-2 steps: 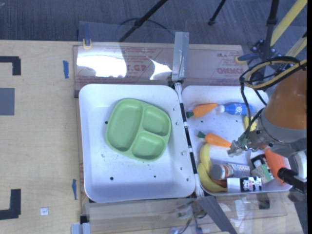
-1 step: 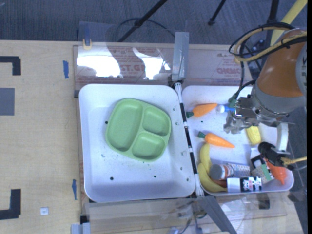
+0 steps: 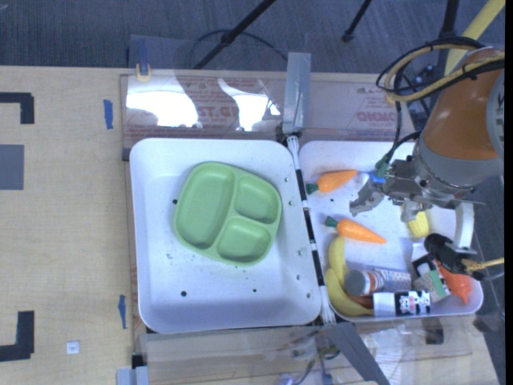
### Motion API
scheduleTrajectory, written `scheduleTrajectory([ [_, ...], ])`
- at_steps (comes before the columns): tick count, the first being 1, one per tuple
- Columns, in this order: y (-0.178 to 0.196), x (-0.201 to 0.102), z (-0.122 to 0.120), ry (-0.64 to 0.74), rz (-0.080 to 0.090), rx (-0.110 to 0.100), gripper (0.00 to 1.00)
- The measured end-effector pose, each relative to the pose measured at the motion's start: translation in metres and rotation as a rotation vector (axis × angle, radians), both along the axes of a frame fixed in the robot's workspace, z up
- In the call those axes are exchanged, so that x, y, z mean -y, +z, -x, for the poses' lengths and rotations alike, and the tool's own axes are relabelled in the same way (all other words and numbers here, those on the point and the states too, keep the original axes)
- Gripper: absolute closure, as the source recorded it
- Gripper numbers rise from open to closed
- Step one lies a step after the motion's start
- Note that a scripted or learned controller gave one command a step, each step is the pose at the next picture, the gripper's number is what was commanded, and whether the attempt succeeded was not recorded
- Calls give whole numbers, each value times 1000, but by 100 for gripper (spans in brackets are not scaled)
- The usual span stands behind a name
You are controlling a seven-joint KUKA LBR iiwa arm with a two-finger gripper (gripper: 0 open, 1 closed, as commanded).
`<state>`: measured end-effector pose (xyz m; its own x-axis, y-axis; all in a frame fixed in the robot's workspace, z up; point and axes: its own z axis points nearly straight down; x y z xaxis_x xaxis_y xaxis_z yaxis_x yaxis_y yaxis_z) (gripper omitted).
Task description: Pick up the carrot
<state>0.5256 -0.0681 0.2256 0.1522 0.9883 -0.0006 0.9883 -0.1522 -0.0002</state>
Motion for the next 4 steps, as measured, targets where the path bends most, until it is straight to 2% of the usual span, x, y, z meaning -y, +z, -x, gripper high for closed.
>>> scheduleTrajectory([
  [1, -122, 24, -1, -67, -1, -2, 0],
  [2, -139, 51, -25, -347, -1, 3, 0],
  [3, -128, 50, -26, -343, 0, 6, 100],
  [4, -54, 120, -54, -350, 0, -1, 100],
])
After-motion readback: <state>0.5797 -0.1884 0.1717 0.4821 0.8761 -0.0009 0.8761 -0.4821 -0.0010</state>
